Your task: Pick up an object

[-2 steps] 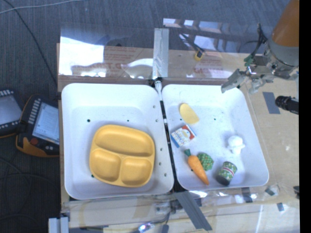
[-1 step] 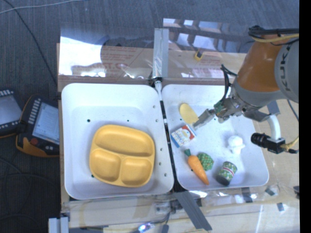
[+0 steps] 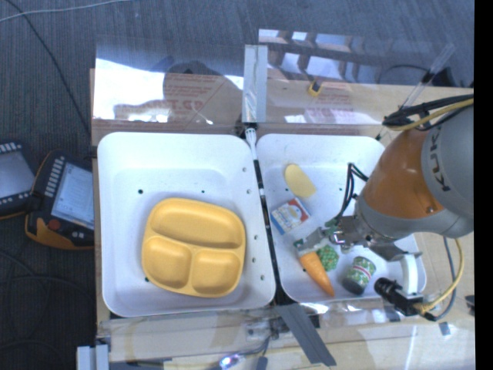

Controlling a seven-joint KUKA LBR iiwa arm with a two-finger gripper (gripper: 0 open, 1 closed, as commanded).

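Observation:
The right bin (image 3: 327,143) holds several small items: a pale yellow piece (image 3: 300,180) at the back, a small blue and white box (image 3: 289,216), an orange carrot (image 3: 316,272), a green lumpy item (image 3: 328,257) and a dark can (image 3: 358,273) lying near the front. My gripper (image 3: 333,237) hangs low over the bin's middle, just above the green item and the carrot's top end. The grey wrist and orange band (image 3: 397,187) hide the bin's right part. Nothing can be seen held by the gripper.
The left bin (image 3: 123,168) holds a yellow divided plate (image 3: 193,246). A ridge (image 3: 262,206) separates the two bins. Cables (image 3: 431,106) run at the back right. A pendant (image 3: 65,203) lies on the floor to the left.

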